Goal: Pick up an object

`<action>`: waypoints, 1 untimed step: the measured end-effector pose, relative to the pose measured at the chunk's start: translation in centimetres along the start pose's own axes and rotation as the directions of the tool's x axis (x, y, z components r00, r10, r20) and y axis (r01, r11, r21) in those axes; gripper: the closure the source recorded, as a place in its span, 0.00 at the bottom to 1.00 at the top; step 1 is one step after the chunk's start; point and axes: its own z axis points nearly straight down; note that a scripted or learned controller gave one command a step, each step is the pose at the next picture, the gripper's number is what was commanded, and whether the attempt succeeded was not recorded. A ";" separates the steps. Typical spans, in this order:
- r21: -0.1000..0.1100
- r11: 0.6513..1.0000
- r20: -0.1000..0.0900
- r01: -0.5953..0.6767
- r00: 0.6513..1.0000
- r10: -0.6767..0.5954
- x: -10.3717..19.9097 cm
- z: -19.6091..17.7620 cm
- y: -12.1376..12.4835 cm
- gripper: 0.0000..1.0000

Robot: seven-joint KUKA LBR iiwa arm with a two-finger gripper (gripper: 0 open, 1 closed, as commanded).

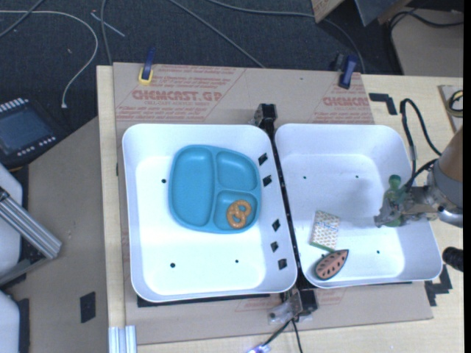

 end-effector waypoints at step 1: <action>-0.001 1.000 0.001 0.000 1.000 0.000 -1.0 -5.9 -0.1 1.00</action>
